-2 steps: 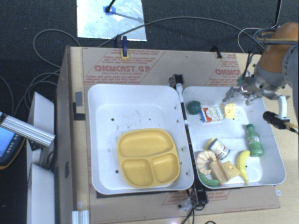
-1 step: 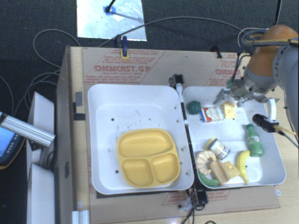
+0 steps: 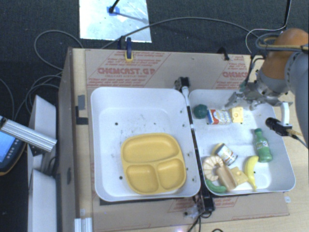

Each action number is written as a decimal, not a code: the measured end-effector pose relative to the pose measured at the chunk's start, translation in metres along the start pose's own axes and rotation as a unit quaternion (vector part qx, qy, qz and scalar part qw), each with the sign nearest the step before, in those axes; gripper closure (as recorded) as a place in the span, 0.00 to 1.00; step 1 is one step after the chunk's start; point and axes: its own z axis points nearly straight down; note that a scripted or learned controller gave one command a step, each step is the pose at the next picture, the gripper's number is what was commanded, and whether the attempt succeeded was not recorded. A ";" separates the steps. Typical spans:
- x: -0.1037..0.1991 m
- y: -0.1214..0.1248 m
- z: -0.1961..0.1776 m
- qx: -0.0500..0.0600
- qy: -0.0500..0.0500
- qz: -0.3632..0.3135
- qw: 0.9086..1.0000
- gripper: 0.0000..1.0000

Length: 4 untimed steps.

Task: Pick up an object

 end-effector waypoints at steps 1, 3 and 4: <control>0.031 -0.003 -0.019 0.003 0.000 -0.001 1.000 0.00; 0.015 -0.001 -0.011 -0.006 -0.002 -0.001 1.000 1.00; 0.091 0.000 -0.091 0.001 0.000 -0.001 1.000 1.00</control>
